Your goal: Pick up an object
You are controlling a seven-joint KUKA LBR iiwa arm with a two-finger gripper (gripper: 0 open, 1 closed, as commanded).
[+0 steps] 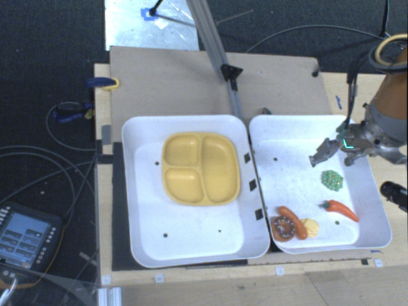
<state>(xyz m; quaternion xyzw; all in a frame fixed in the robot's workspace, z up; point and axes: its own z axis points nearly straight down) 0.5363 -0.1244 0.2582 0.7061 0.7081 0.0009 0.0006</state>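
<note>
The green broccoli piece (331,180) lies in my right bin (280,139), just below my pincer (333,153), which hangs above it with nothing between its fingers; how far it is parted I cannot tell from this slant. If I drop off-centre I may nudge it toward the carrot (341,210) and close on air.

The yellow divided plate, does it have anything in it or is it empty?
Empty. All three compartments of the yellow plate show bare; the food items lie in the other bin.

Grey arm (376,136) with an orange band — black cable along it, teal light at wrist.
</note>
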